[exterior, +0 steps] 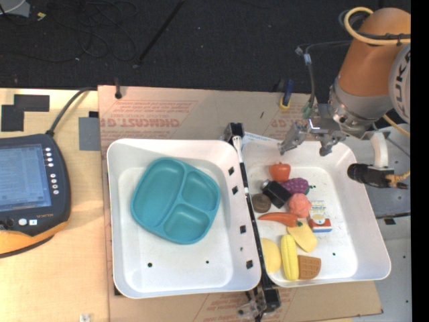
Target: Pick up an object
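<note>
The right bin holds a heap of toy food: a red tomato, purple grapes, a black block, a pink piece, an orange carrot, a yellow corn cob and a brown cracker. My gripper hangs above the bin's far edge, up and to the right of the tomato. It is open, its two fingers spread wide with nothing between them.
A teal divided plate lies in the left bin. A black divider runs between the bins. A tablet sits at the bench's left. A small carton lies beside the heap.
</note>
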You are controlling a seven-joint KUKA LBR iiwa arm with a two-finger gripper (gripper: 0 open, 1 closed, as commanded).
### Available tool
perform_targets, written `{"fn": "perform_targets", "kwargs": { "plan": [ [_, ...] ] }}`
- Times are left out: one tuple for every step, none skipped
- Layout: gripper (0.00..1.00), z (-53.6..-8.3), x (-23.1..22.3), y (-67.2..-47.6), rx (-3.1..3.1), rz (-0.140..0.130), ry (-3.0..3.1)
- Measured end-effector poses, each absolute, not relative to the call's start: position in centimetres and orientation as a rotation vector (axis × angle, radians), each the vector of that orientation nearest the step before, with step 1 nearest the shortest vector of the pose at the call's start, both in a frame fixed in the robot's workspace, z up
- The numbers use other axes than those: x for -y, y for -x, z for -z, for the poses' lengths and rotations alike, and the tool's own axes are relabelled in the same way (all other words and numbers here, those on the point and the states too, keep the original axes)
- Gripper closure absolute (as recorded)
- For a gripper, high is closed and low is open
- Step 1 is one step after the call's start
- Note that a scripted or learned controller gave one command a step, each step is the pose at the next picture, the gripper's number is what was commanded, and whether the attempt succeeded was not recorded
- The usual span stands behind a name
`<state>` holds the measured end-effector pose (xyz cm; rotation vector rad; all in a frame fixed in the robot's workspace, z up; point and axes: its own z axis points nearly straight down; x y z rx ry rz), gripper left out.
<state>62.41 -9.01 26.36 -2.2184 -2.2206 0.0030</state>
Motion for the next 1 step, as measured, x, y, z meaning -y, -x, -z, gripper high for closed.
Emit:
{"fn": "perform_targets", "kwargs": {
  "plan": [
    [0.00,-14.87,10.94,-55.95,2.209,-0.017,2.214]
  ]
}}
